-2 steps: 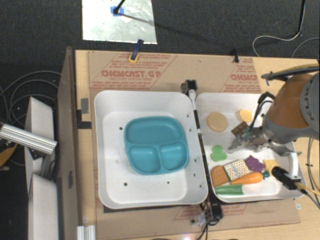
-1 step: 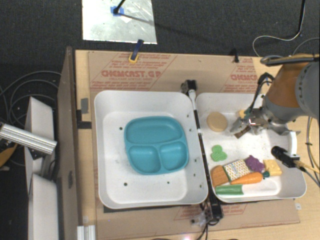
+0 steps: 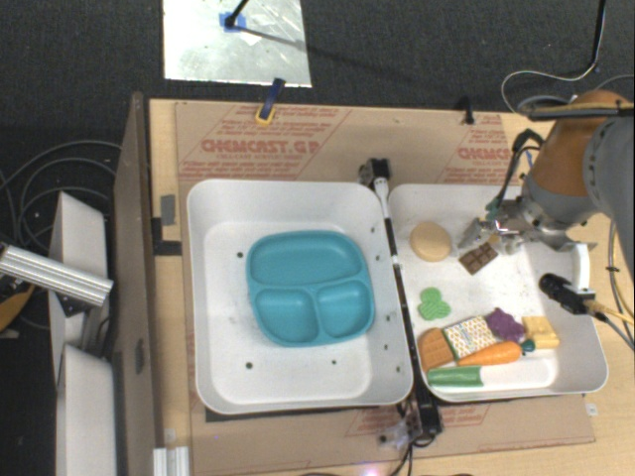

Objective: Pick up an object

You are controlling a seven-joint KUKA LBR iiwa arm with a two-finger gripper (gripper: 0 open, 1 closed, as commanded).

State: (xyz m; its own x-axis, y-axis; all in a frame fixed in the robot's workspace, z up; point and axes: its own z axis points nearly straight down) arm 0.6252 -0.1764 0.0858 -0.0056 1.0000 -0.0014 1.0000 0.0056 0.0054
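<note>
My gripper [image 3: 488,230] hangs over the upper middle of the right bin [image 3: 585,370], with the grey arm coming in from the right. Just below it lies a brown chocolate-bar piece [image 3: 478,258], and a round tan cookie [image 3: 431,241] sits to its left. Nothing is visibly held. A green clover-shaped piece [image 3: 433,303] lies nearer the bin's middle. Along the front wall is a cluster: a brown bread piece [image 3: 434,348], a small printed box [image 3: 466,334], purple grapes [image 3: 504,322], an orange carrot [image 3: 493,354], a green stick [image 3: 454,375] and a yellow block [image 3: 541,332].
The left bin [image 3: 213,365] holds a teal divided plate [image 3: 310,288]. A black divider with a clamp [image 3: 377,174] runs between the bins. A black-and-white fitting [image 3: 568,288] with cables sticks out from the arm over the right bin's right side.
</note>
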